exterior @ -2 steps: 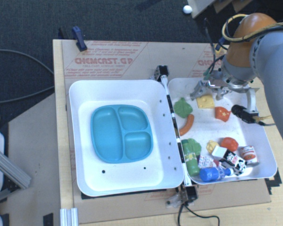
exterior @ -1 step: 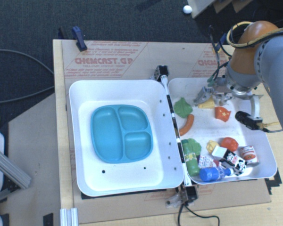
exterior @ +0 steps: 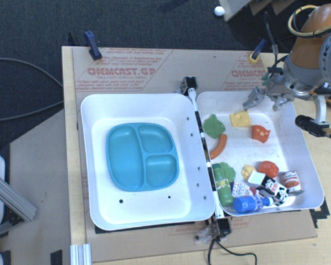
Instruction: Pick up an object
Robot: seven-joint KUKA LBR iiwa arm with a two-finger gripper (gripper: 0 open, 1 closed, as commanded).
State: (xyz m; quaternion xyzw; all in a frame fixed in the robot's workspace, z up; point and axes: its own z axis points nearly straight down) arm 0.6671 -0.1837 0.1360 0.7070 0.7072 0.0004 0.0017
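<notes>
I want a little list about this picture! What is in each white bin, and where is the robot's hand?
left bin: a blue plastic plate with three sections
right bin: small toy foods, among them a yellow cheese wedge, an orange sausage, a green lettuce leaf and a blue bottle
gripper: above the right bin's far edge, holding nothing

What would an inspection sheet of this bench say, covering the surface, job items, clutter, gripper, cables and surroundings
Surface: cardboard-topped bench bearing two white bins, left bin and right bin.
Job's things: right bin holds a yellow cheese wedge, red strawberry, green leaf, sausage, blue bottle and other small toys.
Clutter: blue divided plate in the left bin.
Gripper: gripper open above the right bin's far edge, holding nothing.
Cables: grey cable on the floor at left.
Surroundings: dark carpet.
</notes>
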